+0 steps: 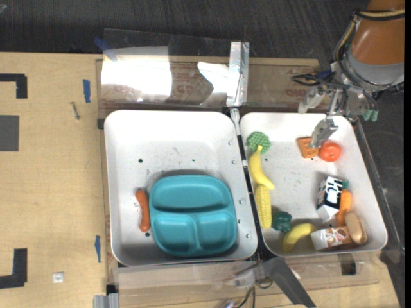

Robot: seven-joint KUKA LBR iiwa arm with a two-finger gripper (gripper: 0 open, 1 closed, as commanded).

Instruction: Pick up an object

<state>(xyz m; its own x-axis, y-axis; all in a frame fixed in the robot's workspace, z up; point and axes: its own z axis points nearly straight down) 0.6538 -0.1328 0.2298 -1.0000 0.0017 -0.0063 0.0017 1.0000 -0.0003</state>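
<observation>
Left bin [122, 133]: an orange sausage [144, 209] touching a teal tray [191, 214]. Right bin [282, 130]: broccoli [258, 140], banana [259, 170], corn [263, 205], then an orange wedge [307, 147] beside a tomato [330, 151]. The claw [320, 133] hangs over the wedge; its opening cannot be told.

Smooth matt teal plastic tray [191, 223], glossy white bins [122, 172], brown cardboard bench [45, 172].

One fixed camera above the bench—slanting down on both bins [115, 172] (arm [379, 37] enters right).
</observation>
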